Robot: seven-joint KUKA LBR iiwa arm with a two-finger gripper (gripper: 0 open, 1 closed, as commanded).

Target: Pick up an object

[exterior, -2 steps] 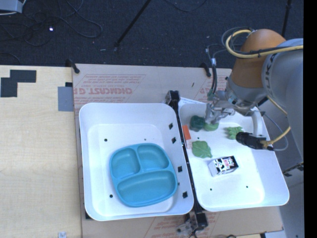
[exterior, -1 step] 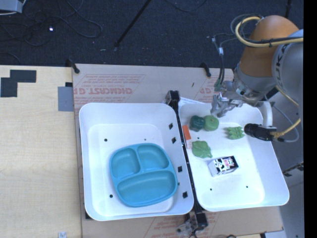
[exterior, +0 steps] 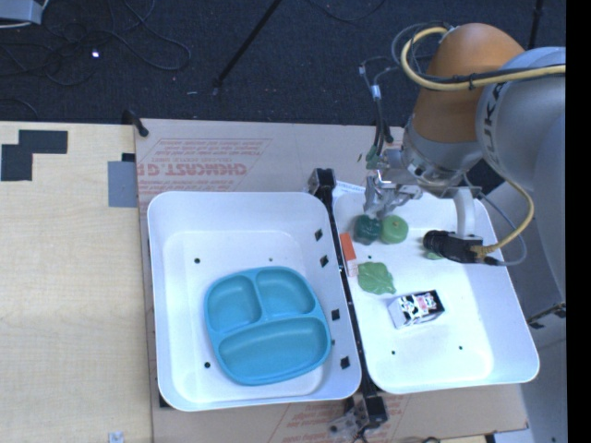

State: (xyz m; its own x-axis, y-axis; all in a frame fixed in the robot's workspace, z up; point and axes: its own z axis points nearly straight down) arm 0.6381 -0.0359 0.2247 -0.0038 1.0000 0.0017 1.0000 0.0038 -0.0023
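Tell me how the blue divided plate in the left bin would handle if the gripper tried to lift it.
The blue divided plate looks like moulded plastic, so probably stiff and light for its size. It lies flat on the left bin floor, with a low rim, so a two-finger grasp would likely need an edge and could slip. Flat and broad, it would likely slide, not roll.

A robotics lab: two shallow white plastic bins (exterior: 175, 247) sit on a pale wooden bench (exterior: 65, 293) lined with brown cardboard (exterior: 212, 160), with loose black cables (exterior: 120, 26) trailing across dark carpet (exterior: 305, 53) behind.
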